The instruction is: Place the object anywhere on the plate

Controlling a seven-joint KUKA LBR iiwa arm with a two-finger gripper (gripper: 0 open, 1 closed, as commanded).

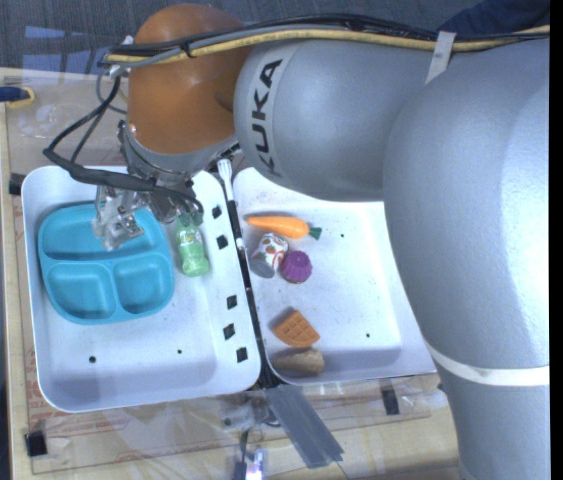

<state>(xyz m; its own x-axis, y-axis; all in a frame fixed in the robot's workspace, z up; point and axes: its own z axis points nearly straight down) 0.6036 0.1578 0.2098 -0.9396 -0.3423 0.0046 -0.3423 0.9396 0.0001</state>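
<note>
Grey arm point(381, 98) overhead, green bottle point(192, 249) just right of fingers point(118, 220), beside blue plate point(101, 268)

Wooden bench point(13, 118), light top, seen at a slant. Two shallow white bins sit on it side by side, touching along their inner edges. Left bin point(131, 368): blue divided plate point(101, 273) and a green bottle point(192, 250) just beside the plate's right edge. Right bin point(361, 308): carrot point(278, 226), purple round item point(297, 267), orange waffle-like piece point(295, 327), brown lump point(299, 362) near the front edge. Blue clamp point(1, 96) at the bench's far left corner.
</note>
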